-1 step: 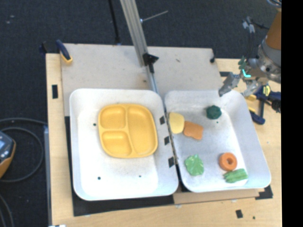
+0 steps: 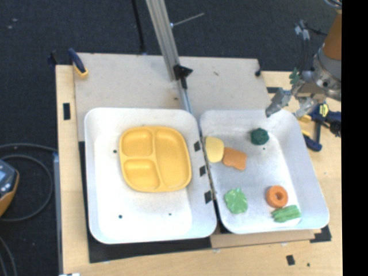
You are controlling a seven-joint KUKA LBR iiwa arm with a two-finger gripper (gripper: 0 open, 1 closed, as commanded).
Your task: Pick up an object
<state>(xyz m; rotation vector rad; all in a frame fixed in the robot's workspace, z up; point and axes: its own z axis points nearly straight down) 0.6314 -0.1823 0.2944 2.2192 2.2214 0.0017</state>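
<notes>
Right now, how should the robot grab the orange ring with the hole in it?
Probably from straight above, pinching the orange ring across its outer rim. It lies flat in the right bin, so no side stands up. Close along the free left-right sides; a green piece sits close below it.

Two bins sit side by side on the surface [image 2: 144,79], their inner edges touching. The left bin [image 2: 103,211] holds a divided tray [image 2: 155,158], lying toward its rear and middle. The right bin [image 2: 299,154] holds six things. At its left wall a rounded piece [image 2: 214,149] touches a wedge [image 2: 234,158] on its right. Behind them, toward the far right, lies a small lump [image 2: 259,135]. Near the front, a leafy piece [image 2: 236,201] lies left, a ring [image 2: 277,196] right, and a long piece [image 2: 286,213] just before the ring. A slanted pole [image 2: 164,33] rises behind the bins. The gripper [image 2: 287,99] hangs over the right bin's far right corner.
</notes>
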